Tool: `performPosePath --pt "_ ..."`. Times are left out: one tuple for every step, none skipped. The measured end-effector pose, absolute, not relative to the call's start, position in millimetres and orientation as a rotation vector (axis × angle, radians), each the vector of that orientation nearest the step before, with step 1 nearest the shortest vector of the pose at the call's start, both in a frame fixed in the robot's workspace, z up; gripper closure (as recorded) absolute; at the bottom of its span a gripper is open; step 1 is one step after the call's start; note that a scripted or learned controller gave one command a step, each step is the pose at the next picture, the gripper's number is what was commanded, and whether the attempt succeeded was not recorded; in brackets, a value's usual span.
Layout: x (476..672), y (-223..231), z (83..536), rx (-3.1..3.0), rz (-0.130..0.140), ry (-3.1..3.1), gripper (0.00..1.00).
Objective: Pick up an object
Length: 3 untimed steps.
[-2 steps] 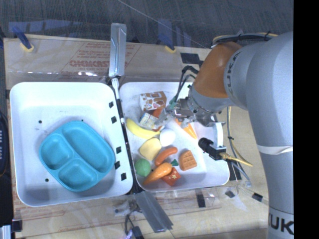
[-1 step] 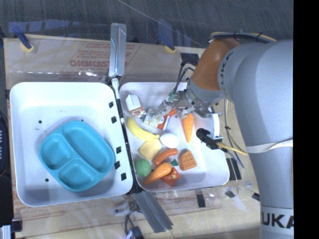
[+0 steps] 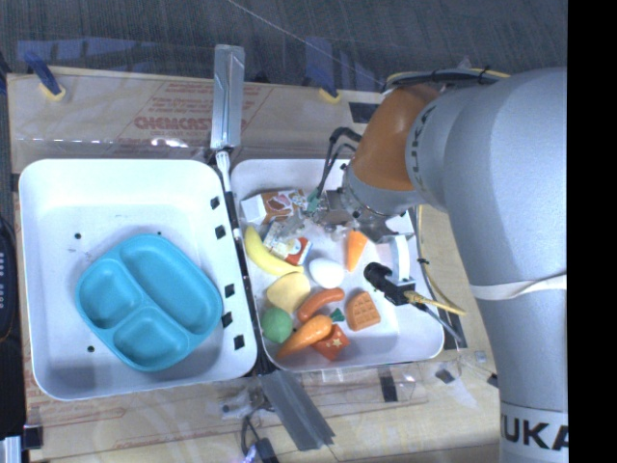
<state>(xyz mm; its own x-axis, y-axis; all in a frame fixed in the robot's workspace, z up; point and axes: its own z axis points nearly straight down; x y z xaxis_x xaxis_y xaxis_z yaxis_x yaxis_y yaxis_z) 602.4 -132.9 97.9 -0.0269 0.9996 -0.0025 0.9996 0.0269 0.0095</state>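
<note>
Two white bins sit side by side on the bench; toy food fills the right bin (image 3: 424, 340). Right of centre, the end effector (image 3: 333, 205) hangs just above a small printed packet (image 3: 280, 204), its opening impossible to judge. From the right, the arm bends down.

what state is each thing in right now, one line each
blue tray: lying flat in the left bin, compartments bare
banana: lying in the right bin, by the divider
white egg: resting among the toy food
waffle: lying flat
orange carrot: on its side, near the front wall
gripper: low over the right bin's far end, fingers unclear
</note>
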Motion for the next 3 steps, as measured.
performPosePath --pt "556.6 -215 127 2.146 -0.004 2.292 0.00" --pt "595.4 -210 92 2.246 -0.002 2.198 0.00" --pt "623.3 -191 93 2.219 0.002 2.225 0.00"
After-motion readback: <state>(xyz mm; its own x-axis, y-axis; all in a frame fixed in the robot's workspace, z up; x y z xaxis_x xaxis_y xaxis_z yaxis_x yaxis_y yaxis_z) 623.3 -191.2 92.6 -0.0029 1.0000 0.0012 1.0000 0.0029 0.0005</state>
